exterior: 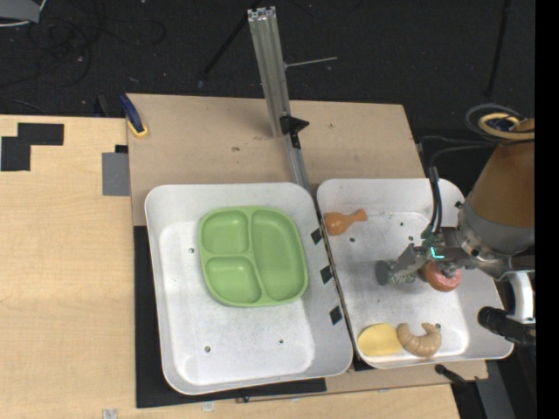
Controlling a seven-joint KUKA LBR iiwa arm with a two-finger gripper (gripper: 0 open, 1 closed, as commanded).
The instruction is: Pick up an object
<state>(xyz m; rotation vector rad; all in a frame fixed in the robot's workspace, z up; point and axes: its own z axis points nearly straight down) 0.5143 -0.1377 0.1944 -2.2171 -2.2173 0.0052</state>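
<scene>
- Brown board (pixel 349 138) lies under two white bins, with light wood bench (pixel 61 278) on the left side of the frame and black floor with cables at the top.
- Near the bottom edge, in the lower corner of the right bin (pixel 384 203), lie a yellow round piece (pixel 377 340) and, touching it on the right, a tan curled shrimp-like toy (pixel 421 338).
- At the middle right, the arm (pixel 505 190) enters from the right edge and bends down into the right bin; its orange band is wide at the frame edge.
- The gripper (pixel 410 271) is low over the bin floor, with grey fingers pointing to the left; whether they are spread or pressed together I cannot tell.
- A red-pink round object (pixel 442 277) sits just right of the fingers, partly under the wrist.
- The left bin (pixel 175 234) holds a green divided plate (pixel 253 257).
- Further up in the right bin lies an orange drumstick-like toy (pixel 343 222).
- At the top centre stands a metal post (pixel 271 68).
</scene>
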